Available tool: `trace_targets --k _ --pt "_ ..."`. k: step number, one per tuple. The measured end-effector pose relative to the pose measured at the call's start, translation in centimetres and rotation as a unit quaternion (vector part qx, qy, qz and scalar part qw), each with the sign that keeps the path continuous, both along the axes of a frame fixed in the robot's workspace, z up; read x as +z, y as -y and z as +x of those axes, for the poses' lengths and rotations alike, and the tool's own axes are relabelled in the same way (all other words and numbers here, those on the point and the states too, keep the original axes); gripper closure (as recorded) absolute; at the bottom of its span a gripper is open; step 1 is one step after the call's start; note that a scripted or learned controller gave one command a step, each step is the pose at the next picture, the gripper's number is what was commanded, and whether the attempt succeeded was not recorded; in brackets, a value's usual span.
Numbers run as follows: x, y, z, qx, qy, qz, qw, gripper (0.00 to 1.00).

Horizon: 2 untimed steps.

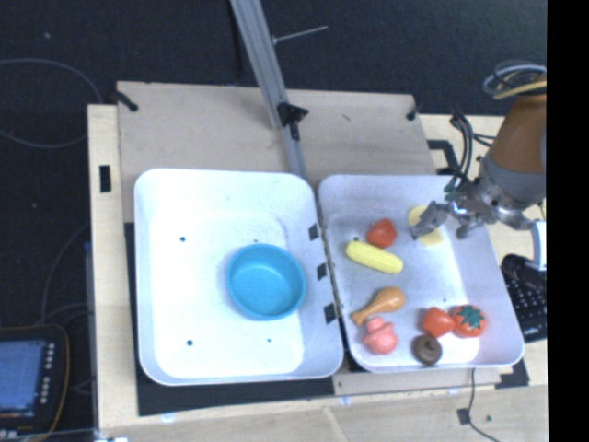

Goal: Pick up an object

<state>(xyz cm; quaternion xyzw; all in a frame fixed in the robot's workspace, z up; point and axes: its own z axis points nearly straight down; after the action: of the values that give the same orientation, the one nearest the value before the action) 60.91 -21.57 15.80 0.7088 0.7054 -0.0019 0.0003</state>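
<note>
The gripper (444, 221) hung with jaws spread beside a pale yellow piece (421, 216) at the right bin's (350, 191) back edge; it looked light, rigid, best pinched across its middle.

Pale yellow object (421, 217) at right bin's far right: partly hidden behind gripper (445, 223), kind unclear. Gripper fingers blurred, grip unreadable. Arm (520, 155) cut off at right edge. Screen device (28, 374) cut by left edge. Keyboard (525, 295) partly cut off right.
</note>
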Motion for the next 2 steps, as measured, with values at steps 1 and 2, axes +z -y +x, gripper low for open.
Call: trace_targets --k 1,2 --pt "-5.3 0.2 -0.1 -0.001 0.000 -0.0001 1.0000 0.00" --pt "-3.5 0.3 0.3 -0.002 0.008 -0.0020 1.0000 1.00"
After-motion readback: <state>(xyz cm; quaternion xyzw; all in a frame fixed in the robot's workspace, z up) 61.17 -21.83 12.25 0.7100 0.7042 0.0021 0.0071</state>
